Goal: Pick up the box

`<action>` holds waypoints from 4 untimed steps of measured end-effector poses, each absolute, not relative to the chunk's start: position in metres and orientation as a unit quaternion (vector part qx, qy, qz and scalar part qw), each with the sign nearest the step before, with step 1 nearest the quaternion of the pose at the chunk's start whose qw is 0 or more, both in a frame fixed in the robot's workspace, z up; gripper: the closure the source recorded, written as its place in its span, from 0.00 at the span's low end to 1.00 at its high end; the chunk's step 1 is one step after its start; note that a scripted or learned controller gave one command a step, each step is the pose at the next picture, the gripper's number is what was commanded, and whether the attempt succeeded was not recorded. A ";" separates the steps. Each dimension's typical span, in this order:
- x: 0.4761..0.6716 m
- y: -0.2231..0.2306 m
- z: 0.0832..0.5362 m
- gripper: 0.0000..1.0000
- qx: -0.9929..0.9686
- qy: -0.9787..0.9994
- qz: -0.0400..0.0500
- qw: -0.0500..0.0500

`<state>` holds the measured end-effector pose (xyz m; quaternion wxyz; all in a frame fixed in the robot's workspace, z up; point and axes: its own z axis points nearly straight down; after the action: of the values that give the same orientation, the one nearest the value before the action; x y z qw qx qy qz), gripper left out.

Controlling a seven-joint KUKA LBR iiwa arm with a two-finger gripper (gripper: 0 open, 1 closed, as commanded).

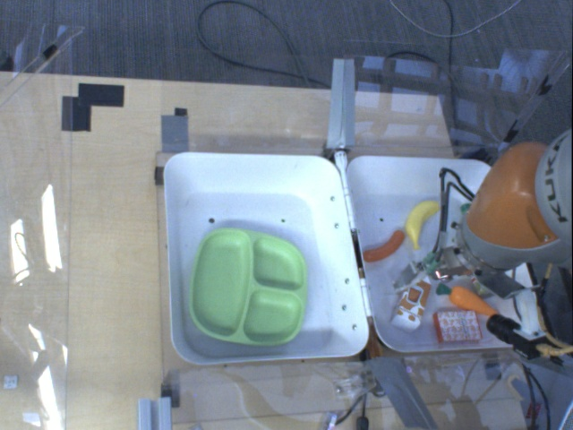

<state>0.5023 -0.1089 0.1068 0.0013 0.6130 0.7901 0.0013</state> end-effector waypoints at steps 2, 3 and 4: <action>0.551 -0.087 0.089 0.00 0.595 0.804 0.005 0.005; 0.608 -0.104 0.088 0.00 0.616 0.787 0.003 0.004; 0.651 -0.133 0.085 0.00 0.594 0.804 -0.004 -0.014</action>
<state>0.6509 -0.1329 0.0851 -0.0141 0.5941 0.8042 -0.0042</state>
